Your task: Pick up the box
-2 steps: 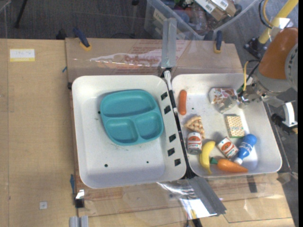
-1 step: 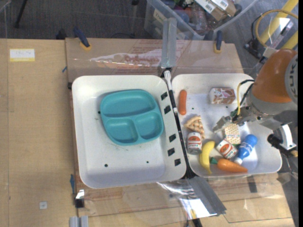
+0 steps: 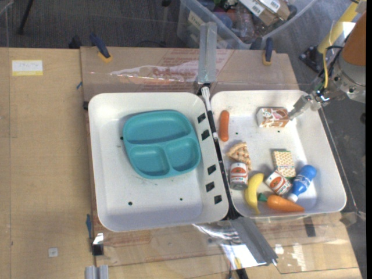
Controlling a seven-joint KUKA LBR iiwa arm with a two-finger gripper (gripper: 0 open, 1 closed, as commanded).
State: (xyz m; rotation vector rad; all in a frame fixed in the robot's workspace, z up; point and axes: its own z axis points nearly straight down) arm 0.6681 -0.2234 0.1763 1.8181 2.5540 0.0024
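Arm comes in from the right, gripper (image 3: 297,107) down at the far right part of the right bin (image 3: 331,173), its tip touching or just beside the right end of a small white box with red print (image 3: 272,117); can't tell if the fingers are apart or closed, too small and blurred, and the box is not seen between them. That box lies flat on the bin floor near the far wall. Taking the box as landmark: an orange hot dog (image 3: 224,125) sits to its left near the divider, a pizza slice (image 3: 238,153) nearer and left, a second small box with a checked green top (image 3: 283,161) straight nearer. Further toward the near wall: a red-label can (image 3: 239,175), a banana (image 3: 253,189), another can (image 3: 278,182), a blue bottle (image 3: 303,179), a carrot (image 3: 282,204), all bunched together. Left bin (image 3: 110,196) holds a teal divided tray (image 3: 160,142), well apart from the box.
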